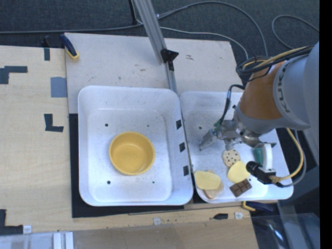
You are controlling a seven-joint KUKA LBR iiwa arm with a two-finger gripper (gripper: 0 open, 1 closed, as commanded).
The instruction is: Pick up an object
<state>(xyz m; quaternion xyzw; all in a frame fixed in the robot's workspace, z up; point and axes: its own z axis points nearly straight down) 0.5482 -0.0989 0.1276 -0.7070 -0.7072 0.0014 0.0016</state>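
Nearest us, food pieces (236, 173) — the objects to pick — lie in the right bin (199, 108), while "KUKA" reads on the arm (277, 95) bent low over them, gripper (212, 136) fingers spread apart, holding nothing.

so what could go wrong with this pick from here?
1. The small food pieces — yellow chip-like slice, dotted beige cracker, brown chocolate square — lie bunched against the right white bin near edge, so the hand may nudge several or grab none.
2. The hand sits over bare floor, beside the pieces; closing here likely gets nothing.
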